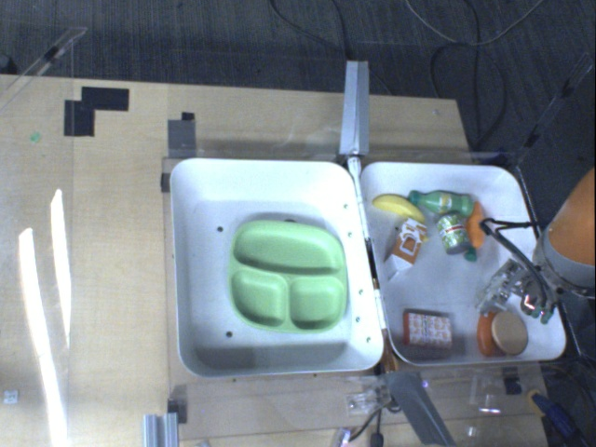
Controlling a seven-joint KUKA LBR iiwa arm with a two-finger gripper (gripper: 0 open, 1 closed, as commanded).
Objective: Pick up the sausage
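Tray (pixel 287 273) in left bin (pixel 200 250); banana (pixel 399 207), perhaps bottle (pixel 444 202), right.

Green divided tray (pixel 287 274); white bins (pixel 200 343); yellow banana (pixel 399 207); green bottle (pixel 443 200); orange carrot (pixel 477 227); red patterned packet (pixel 427 328); pale wood tabletop (pixel 93 250).

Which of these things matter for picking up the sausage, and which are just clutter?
Job: pincer; sausage, probably the orange stub with tan end.
Lying about: banana, green bottle, can, carrot, carton, red packet, green tray.
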